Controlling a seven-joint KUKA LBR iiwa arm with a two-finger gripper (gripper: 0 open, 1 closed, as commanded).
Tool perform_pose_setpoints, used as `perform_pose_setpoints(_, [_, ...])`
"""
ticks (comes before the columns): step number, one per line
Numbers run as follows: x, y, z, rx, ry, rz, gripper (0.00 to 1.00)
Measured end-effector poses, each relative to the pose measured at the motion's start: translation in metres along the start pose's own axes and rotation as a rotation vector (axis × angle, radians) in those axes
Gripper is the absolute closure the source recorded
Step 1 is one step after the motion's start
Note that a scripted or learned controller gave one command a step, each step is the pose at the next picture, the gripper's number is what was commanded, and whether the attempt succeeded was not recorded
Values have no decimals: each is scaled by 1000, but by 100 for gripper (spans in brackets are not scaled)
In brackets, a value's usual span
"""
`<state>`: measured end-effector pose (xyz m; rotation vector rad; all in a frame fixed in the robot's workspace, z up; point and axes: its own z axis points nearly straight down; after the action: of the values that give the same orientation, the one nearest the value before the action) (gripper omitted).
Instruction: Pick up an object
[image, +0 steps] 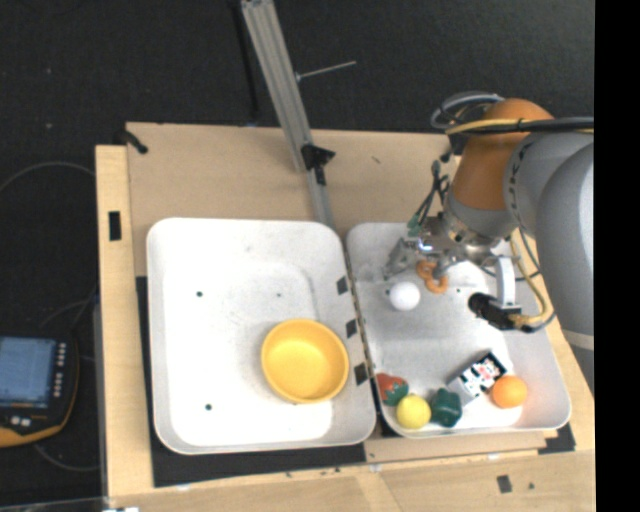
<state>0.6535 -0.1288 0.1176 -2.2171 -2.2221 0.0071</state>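
A robotics lab or test cell, by the look of it; a plain wooden bench (250, 170) stands on dark flooring, bearing two shallow white bins (200, 260) side by side; a grey industrial arm (560, 220) reaches over the bench's right edge; a handheld control pendant (30, 385) with a lit screen lies beyond the left edge; a metal pole (285, 90) rises at the far edge.
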Motion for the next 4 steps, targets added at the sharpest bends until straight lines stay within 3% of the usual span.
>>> perform_pose_setpoints(1, [-1, 3, -16, -10, 0, 1, 100])
perform_pose_setpoints(3, [-1, 6, -111, -7, 0, -2, 100])
perform_pose_setpoints(4, [38, 3, -115, -6, 1, 0, 100])
